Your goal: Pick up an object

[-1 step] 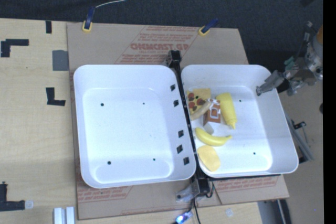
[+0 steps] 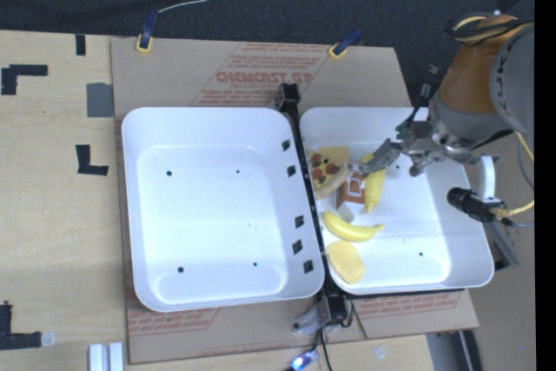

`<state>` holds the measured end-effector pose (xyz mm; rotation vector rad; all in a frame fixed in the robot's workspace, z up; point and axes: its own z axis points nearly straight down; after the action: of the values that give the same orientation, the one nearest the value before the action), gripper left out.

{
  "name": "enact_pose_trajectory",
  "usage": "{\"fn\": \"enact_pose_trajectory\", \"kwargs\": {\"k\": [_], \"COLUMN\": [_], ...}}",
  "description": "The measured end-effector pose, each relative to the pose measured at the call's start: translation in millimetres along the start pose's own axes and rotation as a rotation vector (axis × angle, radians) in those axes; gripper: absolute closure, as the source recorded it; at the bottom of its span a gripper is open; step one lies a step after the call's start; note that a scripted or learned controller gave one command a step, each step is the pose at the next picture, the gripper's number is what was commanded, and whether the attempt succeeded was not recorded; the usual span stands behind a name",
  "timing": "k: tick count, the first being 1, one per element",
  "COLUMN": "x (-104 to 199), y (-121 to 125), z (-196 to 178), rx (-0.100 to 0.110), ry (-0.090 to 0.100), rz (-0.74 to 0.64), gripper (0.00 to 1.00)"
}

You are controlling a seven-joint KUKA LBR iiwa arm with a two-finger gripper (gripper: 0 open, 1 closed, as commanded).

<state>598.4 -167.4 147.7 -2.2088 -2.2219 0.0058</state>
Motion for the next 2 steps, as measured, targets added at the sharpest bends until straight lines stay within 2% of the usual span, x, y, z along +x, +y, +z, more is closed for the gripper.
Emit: {"fn": "enact_pose_trajectory", "kwargs": {"k": [1, 2], "x": [17.0, 58.7], "y": [-6.8, -53.2], "z": [23.0, 65.2], "rx": [-0.015, -0.006], "ry": [-0.012, -0.004], "rz": [0.010, 0.005], "gripper": [0.00, 0.00]}}
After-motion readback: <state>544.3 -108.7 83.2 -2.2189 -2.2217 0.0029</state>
